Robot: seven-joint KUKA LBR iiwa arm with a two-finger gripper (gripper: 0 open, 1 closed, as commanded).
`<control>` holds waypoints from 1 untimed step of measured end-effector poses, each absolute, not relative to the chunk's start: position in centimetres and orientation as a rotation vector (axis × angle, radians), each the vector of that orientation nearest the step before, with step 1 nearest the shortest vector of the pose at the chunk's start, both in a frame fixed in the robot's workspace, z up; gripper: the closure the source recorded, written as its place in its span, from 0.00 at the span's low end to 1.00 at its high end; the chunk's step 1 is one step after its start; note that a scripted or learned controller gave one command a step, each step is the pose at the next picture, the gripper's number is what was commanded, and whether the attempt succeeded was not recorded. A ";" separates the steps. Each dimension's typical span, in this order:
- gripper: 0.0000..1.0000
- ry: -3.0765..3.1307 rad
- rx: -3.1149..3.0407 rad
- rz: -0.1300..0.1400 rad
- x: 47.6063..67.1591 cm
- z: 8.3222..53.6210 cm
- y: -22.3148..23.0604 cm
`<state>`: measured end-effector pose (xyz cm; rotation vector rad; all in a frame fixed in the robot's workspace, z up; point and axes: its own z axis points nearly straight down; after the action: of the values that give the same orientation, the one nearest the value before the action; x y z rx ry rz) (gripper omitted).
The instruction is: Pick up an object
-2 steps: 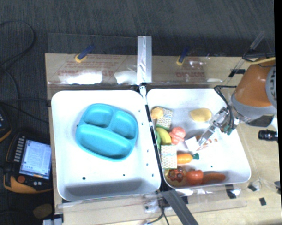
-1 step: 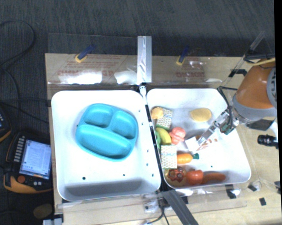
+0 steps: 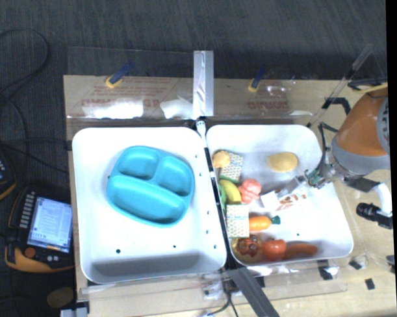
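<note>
The pincer (image 3: 311,178) sits low at the right bin's (image 3: 331,238) right wall (finger state cannot be told), touching no toy; the nearest candidate, a small white card (image 3: 284,200), lies unlifted, so the pick remains undone.

Two white bins (image 3: 91,256): left one's got a light blue tray (image 3: 150,183), right one a yellow potato (image 3: 282,161), orange carrot (image 3: 260,222), red tomato (image 3: 274,249), pink peach (image 3: 250,189).

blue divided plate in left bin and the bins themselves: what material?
Blue divided plate: looks like moulded plastic, smooth with a soft sheen and rounded compartment edges. Left bin and right bin: probably thin formed white plastic, matte, with rounded corners; the view cannot confirm it.
</note>
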<state>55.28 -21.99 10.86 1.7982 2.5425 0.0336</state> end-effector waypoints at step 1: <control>0.00 2.462 1.900 0.031 55.6 10.9 -21.6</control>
<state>55.59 -21.60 10.86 1.8996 2.4623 0.0307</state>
